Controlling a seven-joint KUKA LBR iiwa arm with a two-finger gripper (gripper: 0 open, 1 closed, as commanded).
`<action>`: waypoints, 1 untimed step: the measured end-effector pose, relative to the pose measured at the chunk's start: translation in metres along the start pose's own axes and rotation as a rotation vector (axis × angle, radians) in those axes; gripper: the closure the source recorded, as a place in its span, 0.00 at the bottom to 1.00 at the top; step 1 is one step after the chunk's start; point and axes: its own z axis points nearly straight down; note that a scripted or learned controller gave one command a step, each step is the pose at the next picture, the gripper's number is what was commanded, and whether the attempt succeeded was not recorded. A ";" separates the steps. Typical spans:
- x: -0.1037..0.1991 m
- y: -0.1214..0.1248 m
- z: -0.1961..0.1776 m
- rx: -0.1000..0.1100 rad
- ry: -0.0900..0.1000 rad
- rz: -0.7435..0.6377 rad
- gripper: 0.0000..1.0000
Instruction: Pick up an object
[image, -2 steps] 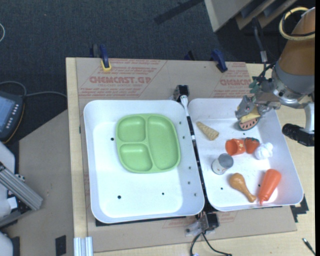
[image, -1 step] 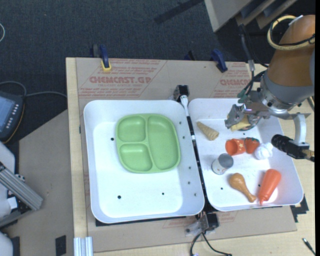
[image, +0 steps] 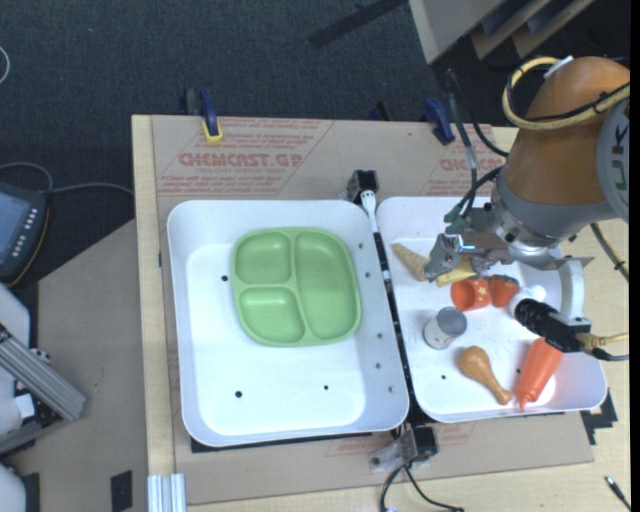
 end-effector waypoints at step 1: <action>0.036 -0.022 0.013 0.001 0.000 0.001 1.00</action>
